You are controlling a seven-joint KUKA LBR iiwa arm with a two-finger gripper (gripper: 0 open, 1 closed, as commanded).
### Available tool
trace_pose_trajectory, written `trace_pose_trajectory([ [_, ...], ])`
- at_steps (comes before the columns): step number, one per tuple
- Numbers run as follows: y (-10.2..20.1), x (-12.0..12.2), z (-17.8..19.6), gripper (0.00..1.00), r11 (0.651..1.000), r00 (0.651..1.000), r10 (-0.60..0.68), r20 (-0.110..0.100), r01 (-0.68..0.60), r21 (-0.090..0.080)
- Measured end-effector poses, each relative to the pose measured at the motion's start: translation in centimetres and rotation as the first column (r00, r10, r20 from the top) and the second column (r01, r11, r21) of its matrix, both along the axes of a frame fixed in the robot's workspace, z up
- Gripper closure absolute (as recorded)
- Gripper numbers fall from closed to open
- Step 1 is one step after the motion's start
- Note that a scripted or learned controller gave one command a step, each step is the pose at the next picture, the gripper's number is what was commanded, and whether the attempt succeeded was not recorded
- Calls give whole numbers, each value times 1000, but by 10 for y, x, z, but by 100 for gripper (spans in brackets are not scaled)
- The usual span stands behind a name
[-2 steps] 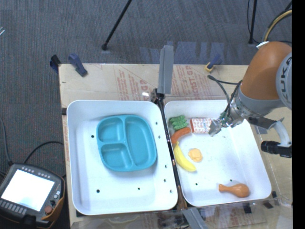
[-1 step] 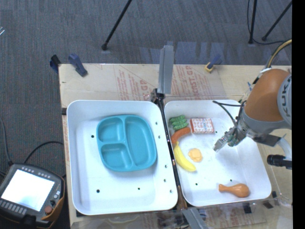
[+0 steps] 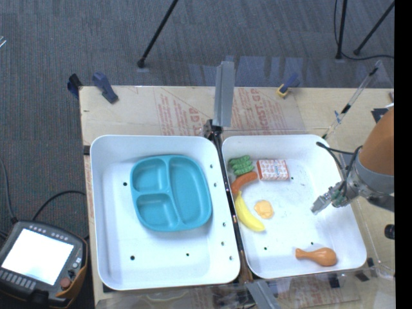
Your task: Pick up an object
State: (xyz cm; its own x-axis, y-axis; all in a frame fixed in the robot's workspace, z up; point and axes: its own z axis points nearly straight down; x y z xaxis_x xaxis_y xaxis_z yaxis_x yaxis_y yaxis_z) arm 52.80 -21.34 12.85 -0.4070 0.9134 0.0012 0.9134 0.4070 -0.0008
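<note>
We saw the gripper (image 3: 320,204) hanging low over the right bin (image 3: 335,253), near its right wall; we could not tell its state, and saw nothing in its grasp. Left of it lay a fried egg (image 3: 264,208), a banana (image 3: 248,215), a carrot (image 3: 242,182), green beans (image 3: 240,165) and a small box (image 3: 273,169). A chicken drumstick (image 3: 317,255) lay near the front. The left bin (image 3: 106,237) held a blue divided plate (image 3: 172,192).
</note>
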Motion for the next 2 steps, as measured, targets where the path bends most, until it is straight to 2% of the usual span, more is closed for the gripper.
trace_pose_trajectory([
  [1,2,-52,-23,100,955,955,295,-2,-295,3],
  [2,2,-52,-23,0,956,956,294,-1,-294,2],
])
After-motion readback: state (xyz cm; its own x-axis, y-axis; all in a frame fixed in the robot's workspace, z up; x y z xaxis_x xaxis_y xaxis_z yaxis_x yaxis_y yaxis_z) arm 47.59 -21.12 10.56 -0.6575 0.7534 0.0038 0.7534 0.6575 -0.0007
